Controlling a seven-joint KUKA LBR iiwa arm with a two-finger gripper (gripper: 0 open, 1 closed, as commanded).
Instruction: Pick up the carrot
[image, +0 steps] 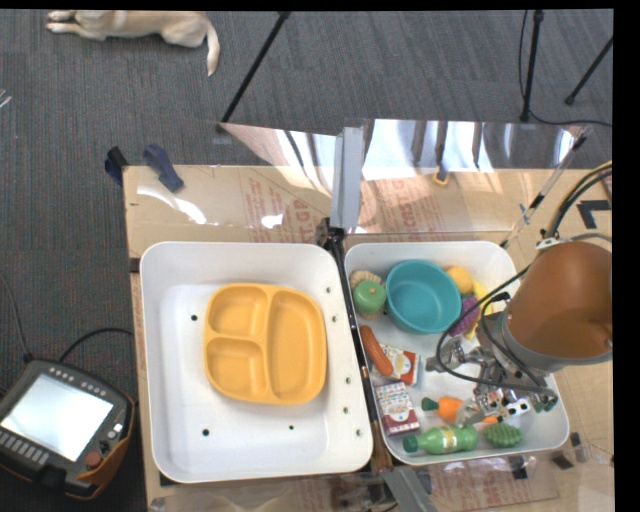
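Arm (560, 300) enters from right; gripper (490, 400) points down, low.

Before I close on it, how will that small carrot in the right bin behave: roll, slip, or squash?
The carrot looks like a small, smooth toy, so probably rigid and light. Its tapered, rounded shape may let it roll or squirt out from a pinch. It lies close beside the claw and just above the green bottle, so a nudge could push it against that.

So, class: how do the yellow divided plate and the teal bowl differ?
The yellow divided plate is flat and split into three compartments; the teal bowl is deeper, round and undivided. The plate lies alone in the left bin; the bowl sits among toy foods in the right bin. Both hold nothing.
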